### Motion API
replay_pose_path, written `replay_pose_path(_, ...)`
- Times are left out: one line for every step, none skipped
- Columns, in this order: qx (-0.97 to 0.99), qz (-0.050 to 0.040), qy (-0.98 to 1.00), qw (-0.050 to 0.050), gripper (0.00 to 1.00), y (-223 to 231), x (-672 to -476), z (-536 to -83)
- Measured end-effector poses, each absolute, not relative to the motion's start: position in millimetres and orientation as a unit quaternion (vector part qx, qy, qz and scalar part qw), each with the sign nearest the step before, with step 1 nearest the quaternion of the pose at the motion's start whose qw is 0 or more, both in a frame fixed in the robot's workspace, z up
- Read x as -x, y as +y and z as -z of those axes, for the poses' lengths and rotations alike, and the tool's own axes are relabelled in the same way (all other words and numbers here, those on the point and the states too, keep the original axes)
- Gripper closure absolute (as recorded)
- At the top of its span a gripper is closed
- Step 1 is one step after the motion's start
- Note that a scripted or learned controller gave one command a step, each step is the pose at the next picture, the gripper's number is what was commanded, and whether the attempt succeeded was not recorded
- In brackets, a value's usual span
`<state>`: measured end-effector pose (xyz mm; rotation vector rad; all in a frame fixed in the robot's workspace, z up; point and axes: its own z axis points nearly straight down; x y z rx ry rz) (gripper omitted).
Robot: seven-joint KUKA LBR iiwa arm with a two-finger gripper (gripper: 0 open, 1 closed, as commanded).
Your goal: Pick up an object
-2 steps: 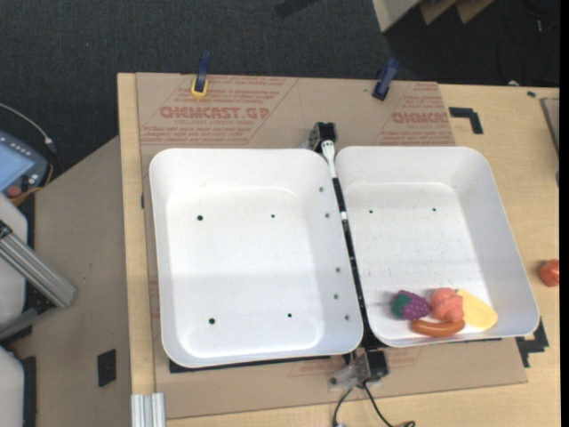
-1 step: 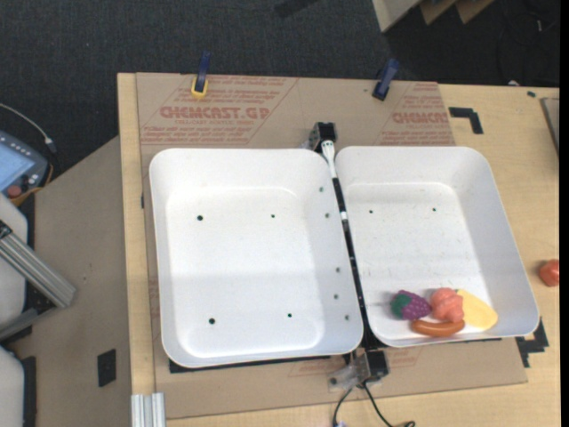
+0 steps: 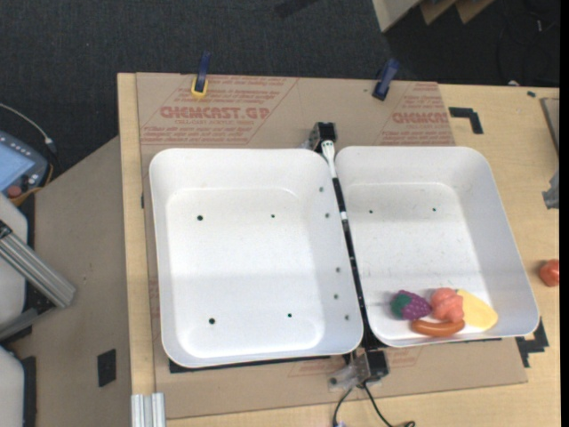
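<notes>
Several small toy foods lie bunched in the near corner of the right bin [image 3: 444,172]: a purple grape bunch [image 3: 410,304], a red-orange lump [image 3: 447,303], a yellow piece [image 3: 480,311] and an orange-red sausage shape [image 3: 437,327] in front of them. They touch one another close to the bin's front wall.
The left bin [image 3: 240,247] sits beside the right one, joined by a black strip [image 3: 342,229]. Both rest on a cardboard sheet [image 3: 293,100] held by a yellow clamp [image 3: 201,82] and a blue clamp [image 3: 386,78]. A small orange object [image 3: 549,273] lies outside the right bin.
</notes>
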<state>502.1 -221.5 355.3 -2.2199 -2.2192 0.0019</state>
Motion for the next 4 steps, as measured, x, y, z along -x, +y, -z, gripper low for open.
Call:
replay_pose_path(0.707,0.0005,-0.707,-0.003,1.00,-222.4,-502.6,-369.2)
replay_pose_path(0.707,0.0009,-0.707,-0.005,1.00,-222.7,-503.3,-379.6)
replay_pose_path(0.707,0.0013,-0.707,-0.007,1.00,-222.9,-504.1,-390.1)
replay_pose_path(0.706,-0.0007,-0.708,0.002,1.00,-203.5,-531.5,-303.2)
